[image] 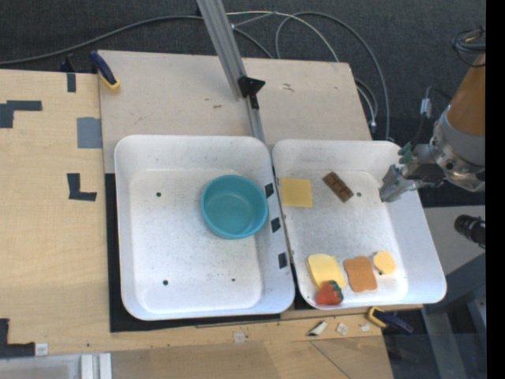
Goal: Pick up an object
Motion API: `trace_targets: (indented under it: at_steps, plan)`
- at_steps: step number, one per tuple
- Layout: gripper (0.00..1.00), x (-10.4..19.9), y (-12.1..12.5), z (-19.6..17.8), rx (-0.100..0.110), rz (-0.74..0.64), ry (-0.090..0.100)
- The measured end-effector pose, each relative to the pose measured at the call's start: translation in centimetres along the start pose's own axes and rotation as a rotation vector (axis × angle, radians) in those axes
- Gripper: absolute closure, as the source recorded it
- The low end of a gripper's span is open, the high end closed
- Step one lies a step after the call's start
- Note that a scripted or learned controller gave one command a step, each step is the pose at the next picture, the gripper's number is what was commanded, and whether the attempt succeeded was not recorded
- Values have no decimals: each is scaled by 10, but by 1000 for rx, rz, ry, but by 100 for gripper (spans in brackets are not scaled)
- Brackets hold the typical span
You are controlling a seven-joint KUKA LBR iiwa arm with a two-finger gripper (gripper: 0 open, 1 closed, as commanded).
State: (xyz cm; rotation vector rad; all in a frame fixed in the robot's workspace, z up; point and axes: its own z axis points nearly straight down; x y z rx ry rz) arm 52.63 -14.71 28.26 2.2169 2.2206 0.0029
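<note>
Camera view: I look down at a slant on a pale wooden worktop [47, 212] carrying two shallow white bins side by side.
Left bin [142, 212]: a teal bowl [233, 205] sits upright near its right wall, closer to the far edge than the near one.
Right bin [410, 235]: it holds every small piece on offer for picking.
Yellow square [297, 193]: lies flat by the right bin's left wall, towards the far side.
Brown bar [338, 186]: lies tilted near the far edge, just right of the yellow square and apart from it.
Near edge cluster: a yellow piece [323, 268], an orange slice [360, 274] and a small yellow round [384, 262] lie close together along the right bin's near edge; a red strawberry-like piece [330, 294] touches the yellow piece at the near-left corner.
Arm: grey with an orange band [470, 105], it reaches in from the right above the right bin's far right corner.
Hand [392, 186]: it hangs at the right bin's right wall, well apart from the near cluster and right of the brown bar; nothing shows in it, and I cannot tell how wide it stands.
Pole: a grey metal post [222, 42] slants across the worktop's far side towards the gap between the bins.
</note>
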Motion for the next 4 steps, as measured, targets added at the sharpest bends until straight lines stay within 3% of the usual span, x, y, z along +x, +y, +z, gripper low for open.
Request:
trace_targets:
  at_steps: [4]
  plan:
    - [100,197,37,15,5,-5,2]
